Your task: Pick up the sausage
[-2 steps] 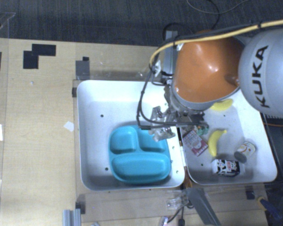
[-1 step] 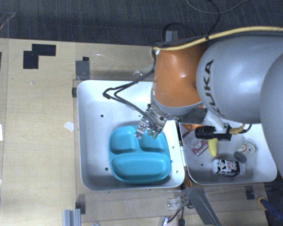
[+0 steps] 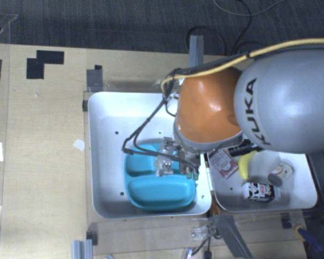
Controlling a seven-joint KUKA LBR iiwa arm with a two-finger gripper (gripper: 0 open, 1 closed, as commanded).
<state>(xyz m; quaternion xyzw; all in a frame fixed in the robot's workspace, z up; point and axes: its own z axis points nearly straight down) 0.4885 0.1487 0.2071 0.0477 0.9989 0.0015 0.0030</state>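
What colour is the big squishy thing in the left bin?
Bright blue. The blue item lies in the left bin, under the gripper, seen in the camera view.

Which thing is the sausage cannot be told; the arm (image 3: 281, 90) hides much of the frame's centre and right.

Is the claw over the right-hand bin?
No, the claw is down in the left bin, right at the blue containers, while the right bin holds other small items.
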